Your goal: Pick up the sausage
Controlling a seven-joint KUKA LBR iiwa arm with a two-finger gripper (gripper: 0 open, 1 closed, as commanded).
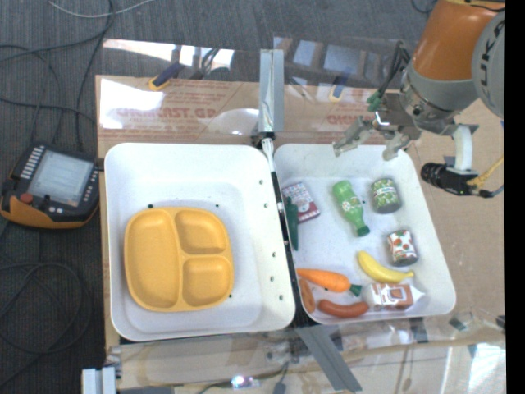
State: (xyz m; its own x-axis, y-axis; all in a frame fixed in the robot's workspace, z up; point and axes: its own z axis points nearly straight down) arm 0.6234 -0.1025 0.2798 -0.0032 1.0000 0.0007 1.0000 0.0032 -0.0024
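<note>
camera view
gripper [371,142]: fingers spread apart, nothing between them, hung over the far edge of the right bin [435,245], well apart from the sausage
sausage [342,308]: lay at the near edge of the right bin, just beside the carrot
carrot [323,280]: just beyond the sausage, left part of the right bin
banana [382,270]: right of the carrot
green bottle [350,207]: middle of the right bin, far half
dark can [385,195]: right of the green bottle
yellow tray [178,258]: sat in the left bin [164,164], left of the right bin
</note>
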